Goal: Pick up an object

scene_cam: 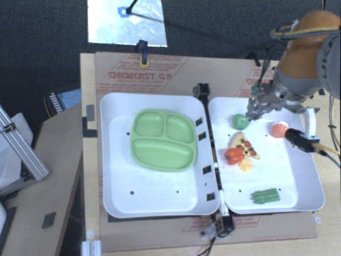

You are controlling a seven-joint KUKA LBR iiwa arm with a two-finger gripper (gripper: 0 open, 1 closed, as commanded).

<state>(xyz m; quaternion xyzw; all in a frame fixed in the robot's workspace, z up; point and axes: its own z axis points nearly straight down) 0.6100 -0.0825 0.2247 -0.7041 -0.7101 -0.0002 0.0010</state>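
The grey arm with its orange band (314, 28) comes in over the far right corner of the surface (160, 71), and its claw (254, 111) hangs low over the far part of the right shallow white bin (309, 188), right next to a small round green toy (240, 122) that lies just at its tip; whether the two touch, or how wide the claw stands, cannot be told from this angle, and nothing is seen held in it. In the same bin, near its far right side, sits a small orange-pink round object (279, 129), apart from the green one. Toward the middle of that bin lies a toy pizza slice with red dots (246, 144), and touching its near side are a red pepper-shaped toy (233, 155) and a pale yellow piece (245, 165). Close to the near edge of the right bin lies a dark green ridged oblong toy (265, 196), well apart from the rest. The left shallow white bin (120, 191) carries a light green plastic divided plate (162, 140) with three compartments, set about its middle.
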